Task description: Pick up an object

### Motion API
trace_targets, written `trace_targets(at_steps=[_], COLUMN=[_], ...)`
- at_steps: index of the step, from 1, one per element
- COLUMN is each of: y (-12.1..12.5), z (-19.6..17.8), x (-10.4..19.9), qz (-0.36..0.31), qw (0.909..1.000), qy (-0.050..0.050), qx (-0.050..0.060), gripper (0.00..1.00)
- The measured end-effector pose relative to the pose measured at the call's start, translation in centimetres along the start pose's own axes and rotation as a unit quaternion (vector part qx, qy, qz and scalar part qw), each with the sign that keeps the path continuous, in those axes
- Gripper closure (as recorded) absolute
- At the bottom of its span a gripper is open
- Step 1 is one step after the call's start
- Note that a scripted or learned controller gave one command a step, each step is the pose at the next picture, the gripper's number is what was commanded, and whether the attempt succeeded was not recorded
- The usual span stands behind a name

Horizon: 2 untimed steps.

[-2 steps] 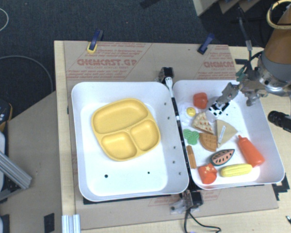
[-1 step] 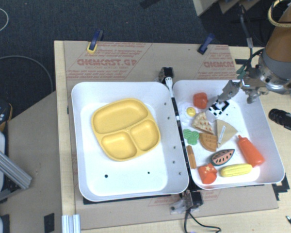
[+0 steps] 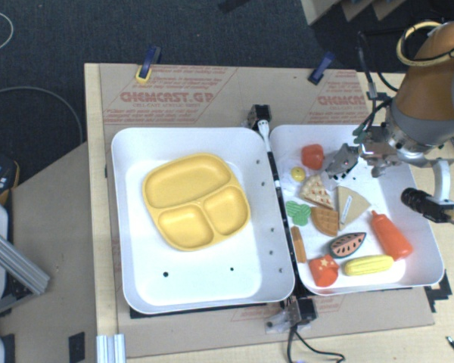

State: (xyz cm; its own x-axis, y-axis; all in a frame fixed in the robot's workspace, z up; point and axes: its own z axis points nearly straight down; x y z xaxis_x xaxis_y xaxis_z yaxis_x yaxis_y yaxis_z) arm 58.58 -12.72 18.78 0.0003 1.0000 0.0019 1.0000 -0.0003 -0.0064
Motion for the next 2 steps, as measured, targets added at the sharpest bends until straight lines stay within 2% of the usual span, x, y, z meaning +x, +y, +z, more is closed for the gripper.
trace_targets(at_steps=[1, 2], y=[-0.7, -0.4], z=[6.1, 9.9], x=[0.4, 0.5], qz=[0.000, 0.000], qw=[1.0000, 1.0000], qy=[0.000, 0.001], qx=[0.001, -0.005], gripper=[0.00, 0.00])
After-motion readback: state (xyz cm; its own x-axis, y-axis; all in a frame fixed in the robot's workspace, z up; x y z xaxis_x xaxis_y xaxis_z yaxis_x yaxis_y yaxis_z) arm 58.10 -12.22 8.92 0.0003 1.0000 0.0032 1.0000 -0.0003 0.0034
